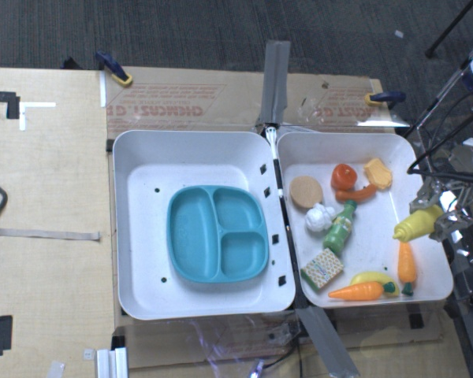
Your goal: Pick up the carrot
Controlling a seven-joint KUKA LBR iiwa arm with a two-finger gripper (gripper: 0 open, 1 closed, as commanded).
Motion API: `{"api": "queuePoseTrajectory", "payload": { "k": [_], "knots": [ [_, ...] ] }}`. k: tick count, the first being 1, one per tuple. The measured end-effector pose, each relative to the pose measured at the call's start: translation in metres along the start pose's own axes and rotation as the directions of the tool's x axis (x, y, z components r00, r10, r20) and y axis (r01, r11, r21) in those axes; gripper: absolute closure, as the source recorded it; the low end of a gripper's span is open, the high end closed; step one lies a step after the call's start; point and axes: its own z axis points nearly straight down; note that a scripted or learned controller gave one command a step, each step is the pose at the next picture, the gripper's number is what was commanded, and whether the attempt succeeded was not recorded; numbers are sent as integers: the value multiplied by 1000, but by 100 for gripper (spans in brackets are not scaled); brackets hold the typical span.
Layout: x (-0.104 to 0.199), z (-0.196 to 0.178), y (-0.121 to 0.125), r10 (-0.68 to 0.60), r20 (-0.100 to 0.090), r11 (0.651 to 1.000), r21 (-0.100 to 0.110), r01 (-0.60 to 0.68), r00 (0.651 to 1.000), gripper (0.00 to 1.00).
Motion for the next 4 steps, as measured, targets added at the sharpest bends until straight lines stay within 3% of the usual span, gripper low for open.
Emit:
{"api": "queuePoseTrajectory", "payload": {
  "k": [1,2,3,4],
  "knots": [
    [0,0,0,0,-1,1000,-1,0,1000,0],
    [7,143,5,47,-3,999,-2,-47,999,0],
    [14,143,40,235,-4,972,-1,-235,972,0],
    [11,132,39,231,2,973,2,-231,973,100]
  ]
}}
